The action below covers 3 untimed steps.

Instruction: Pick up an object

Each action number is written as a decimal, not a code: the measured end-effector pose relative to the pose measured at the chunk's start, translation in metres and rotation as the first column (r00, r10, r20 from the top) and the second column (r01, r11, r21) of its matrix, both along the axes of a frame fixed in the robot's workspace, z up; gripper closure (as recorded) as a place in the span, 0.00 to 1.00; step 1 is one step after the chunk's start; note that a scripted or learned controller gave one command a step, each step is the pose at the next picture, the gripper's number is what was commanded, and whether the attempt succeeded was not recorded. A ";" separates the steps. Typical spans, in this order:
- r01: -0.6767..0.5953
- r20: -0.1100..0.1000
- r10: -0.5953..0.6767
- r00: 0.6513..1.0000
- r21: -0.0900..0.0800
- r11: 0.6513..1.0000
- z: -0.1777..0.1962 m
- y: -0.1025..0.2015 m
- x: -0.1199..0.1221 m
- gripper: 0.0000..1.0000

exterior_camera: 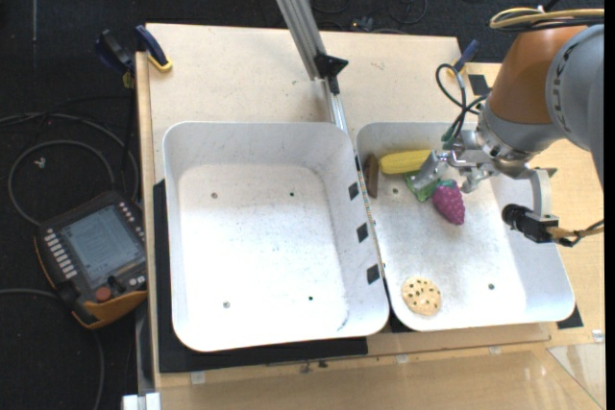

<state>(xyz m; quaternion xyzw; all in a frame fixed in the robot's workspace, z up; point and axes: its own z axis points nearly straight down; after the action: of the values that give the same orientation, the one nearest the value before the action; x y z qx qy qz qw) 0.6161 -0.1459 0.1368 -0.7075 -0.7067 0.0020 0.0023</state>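
My gripper (455,166) hangs low over the back of the right bin (538,288), under the grey arm with the orange band. Right beside it lie a purple bunch of grapes (449,204), a green object (423,185) and a yellow banana-like piece (405,161). The gripper's tip sits just above the green object and the grapes, and partly hides the green one. A round speckled cookie (421,295) lies near the bin's front edge. A small brown object (371,176) rests against the bin's left wall.
The left bin (183,235) stands next to the right one, joined along a middle rim. A metal pole (293,0) slants up from behind the bins. A black cable part (527,221) hangs off the arm over the right bin's edge.
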 end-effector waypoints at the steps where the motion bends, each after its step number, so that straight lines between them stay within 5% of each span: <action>1: -0.001 0.004 0.001 1.000 -0.001 1.000 -0.044 0.001 0.000 0.00; 2: 0.000 0.008 0.000 1.000 -0.001 1.000 -0.031 0.001 0.001 1.00; 3: 0.000 0.011 0.000 1.000 -0.002 1.000 0.019 -0.001 -0.007 1.00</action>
<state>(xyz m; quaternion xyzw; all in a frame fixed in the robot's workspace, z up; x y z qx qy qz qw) 0.6087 -0.1472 0.1555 -0.7077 -0.7065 -0.0014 -0.0022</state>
